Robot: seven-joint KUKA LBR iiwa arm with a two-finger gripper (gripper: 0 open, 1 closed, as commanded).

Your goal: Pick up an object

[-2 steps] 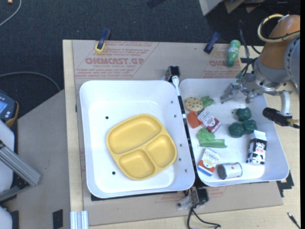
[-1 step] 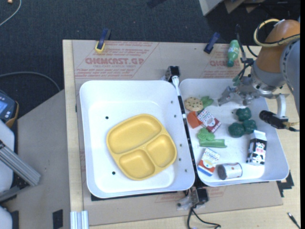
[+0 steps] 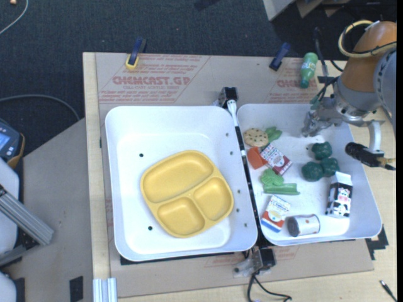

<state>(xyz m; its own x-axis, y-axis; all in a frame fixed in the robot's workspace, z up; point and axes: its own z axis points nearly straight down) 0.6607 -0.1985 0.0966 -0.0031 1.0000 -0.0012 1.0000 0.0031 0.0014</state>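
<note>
The right white bin [image 3: 365, 226] holds several small items: a cookie [image 3: 255, 136], a red-and-white packet [image 3: 276, 158], a red piece [image 3: 255, 159], a green vegetable [image 3: 277, 184], dark green broccoli [image 3: 320, 165], a milk carton [image 3: 340, 198], a tin can [image 3: 303, 225] and a small box [image 3: 274, 211]. My gripper [image 3: 313, 126] hangs over the bin's far right part, just above the broccoli. Nothing shows between its fingers.
The left white bin [image 3: 119, 131] holds a yellow three-section tray [image 3: 186, 192]. A green bottle [image 3: 308, 69] lies on the cardboard behind the right bin. Clamps sit on the bench's far edge. The arm's orange band [image 3: 371, 43] rises at the right.
</note>
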